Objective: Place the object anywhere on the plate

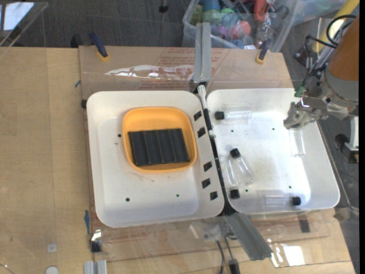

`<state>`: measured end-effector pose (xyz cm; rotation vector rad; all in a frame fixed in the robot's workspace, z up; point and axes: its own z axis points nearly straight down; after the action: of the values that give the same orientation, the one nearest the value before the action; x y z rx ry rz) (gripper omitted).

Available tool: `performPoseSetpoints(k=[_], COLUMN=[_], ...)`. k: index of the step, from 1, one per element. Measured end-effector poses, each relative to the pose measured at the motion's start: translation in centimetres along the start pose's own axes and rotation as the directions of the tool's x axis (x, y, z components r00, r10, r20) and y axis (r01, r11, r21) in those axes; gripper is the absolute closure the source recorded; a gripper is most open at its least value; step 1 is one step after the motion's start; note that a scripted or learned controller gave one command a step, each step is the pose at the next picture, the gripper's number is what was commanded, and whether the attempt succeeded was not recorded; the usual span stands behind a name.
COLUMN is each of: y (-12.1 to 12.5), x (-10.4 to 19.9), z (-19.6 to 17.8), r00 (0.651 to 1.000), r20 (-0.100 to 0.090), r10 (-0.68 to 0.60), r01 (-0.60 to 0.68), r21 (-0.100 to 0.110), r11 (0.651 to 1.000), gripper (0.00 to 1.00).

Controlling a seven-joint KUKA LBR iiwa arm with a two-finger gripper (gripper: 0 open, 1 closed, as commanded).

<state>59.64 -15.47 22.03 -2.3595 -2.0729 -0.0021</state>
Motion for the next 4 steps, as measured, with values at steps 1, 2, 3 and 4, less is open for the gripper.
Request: performPoseSetpoints(k=[1, 2, 3, 4], y=[4.3, 6.6, 6.5, 6.6], x=[1.5, 4.1, 5.1, 4.6], z=[0.4, 0.5, -2.3, -4.6], r00=[0.983, 0.896, 0.868, 0.816], r20=[0.003, 0.003, 0.004, 0.005], r10=[-0.184, -0.444, -0.497, -0.577], r01=[0.184, 0.444, 0.497, 0.577], r21=[-0.002, -0.003, -0.003, -0.003], r11=[0.983, 0.896, 0.868, 0.816], gripper=[1.00, 1.00, 1.00, 1.00])
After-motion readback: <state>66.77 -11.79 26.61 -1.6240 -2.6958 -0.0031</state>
